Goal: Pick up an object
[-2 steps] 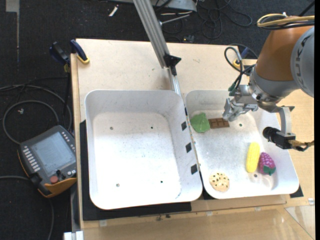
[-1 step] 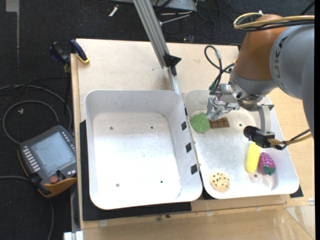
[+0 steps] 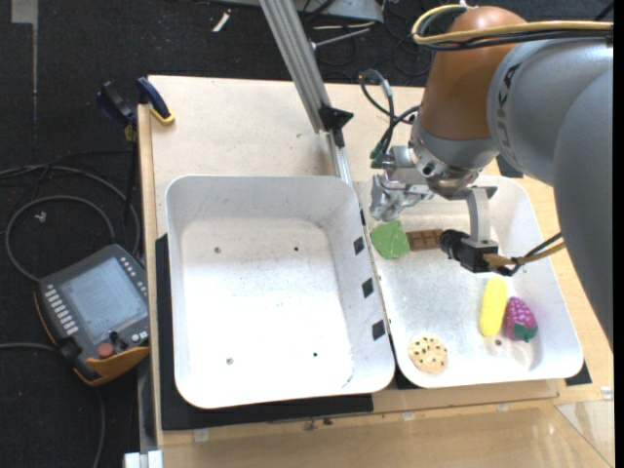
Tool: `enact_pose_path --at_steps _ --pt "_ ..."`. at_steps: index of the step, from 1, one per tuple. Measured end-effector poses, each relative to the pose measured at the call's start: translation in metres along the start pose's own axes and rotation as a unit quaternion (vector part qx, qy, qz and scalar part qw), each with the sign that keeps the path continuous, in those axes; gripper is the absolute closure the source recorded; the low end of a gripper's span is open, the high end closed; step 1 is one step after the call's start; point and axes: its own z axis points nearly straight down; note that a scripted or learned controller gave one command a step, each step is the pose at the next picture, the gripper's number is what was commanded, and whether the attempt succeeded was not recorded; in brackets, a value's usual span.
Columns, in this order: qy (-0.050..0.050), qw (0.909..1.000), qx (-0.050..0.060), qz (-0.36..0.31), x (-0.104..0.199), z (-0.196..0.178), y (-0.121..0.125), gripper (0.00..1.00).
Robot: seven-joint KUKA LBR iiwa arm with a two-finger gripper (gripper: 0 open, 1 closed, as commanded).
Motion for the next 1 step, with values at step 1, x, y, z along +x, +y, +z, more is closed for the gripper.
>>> enact_pose_path --at_steps 1 --pt "0.0 1.0 0.0 0.0 0.0586 -0.0105 0.007 1.0"
